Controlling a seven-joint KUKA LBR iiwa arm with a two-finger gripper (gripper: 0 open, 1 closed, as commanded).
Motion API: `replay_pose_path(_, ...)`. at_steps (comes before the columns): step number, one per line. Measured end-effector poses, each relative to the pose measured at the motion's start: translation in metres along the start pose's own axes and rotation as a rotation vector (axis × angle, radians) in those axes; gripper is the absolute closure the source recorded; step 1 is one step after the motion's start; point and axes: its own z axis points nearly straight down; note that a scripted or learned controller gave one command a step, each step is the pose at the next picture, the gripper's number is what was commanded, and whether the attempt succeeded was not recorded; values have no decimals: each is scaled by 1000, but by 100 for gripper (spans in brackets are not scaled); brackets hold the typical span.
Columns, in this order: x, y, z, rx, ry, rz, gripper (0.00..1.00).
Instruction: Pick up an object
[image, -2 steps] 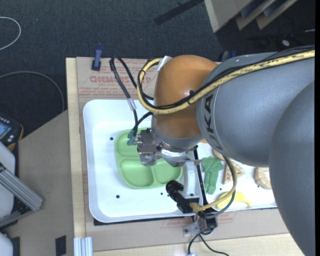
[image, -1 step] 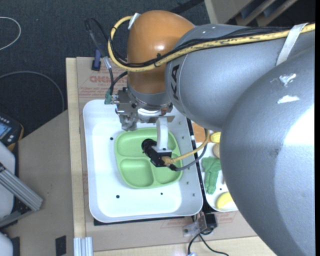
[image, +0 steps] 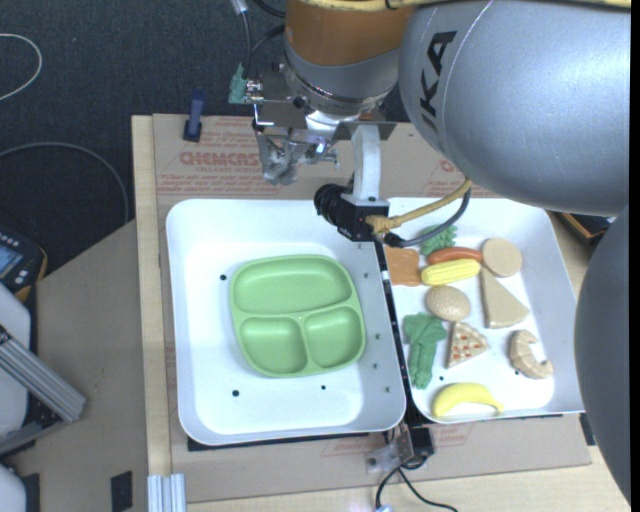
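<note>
Banana (image: 467, 400): nearest the camera, at 6 o'clock in the right bin (image: 566, 262); curved, lying apart from its neighbours, so in my judgement an easy first target.
Pizza slice (image: 465, 345): just above the banana, beside the green leafy piece (image: 424, 345); flat, likely to slip.
Egg (image: 447, 302): bin centre, close among the cheese wedge (image: 501, 300) and hot dog (image: 452, 267); crowded.
Green tray (image: 297, 313): centre of the left bin (image: 195, 300); too broad to pinch.
Gripper (image: 292, 160): at 12 o'clock beyond the left bin, above the bench; grasp state cannot be told, nothing seen between its tips.
Advice: travel toward 4 o'clock, then descend straight over one isolated piece.
</note>
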Motion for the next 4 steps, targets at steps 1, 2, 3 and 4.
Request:
replay_pose_path(1,-1,8,81,24,-8,2,100)
replay_pose_path(2,-2,36,181,26,-9,3,100)
replay_pose_path(3,2,-74,130,18,-2,-3,100)
replay_pose_path(4,-1,-17,94,8,-4,1,100)
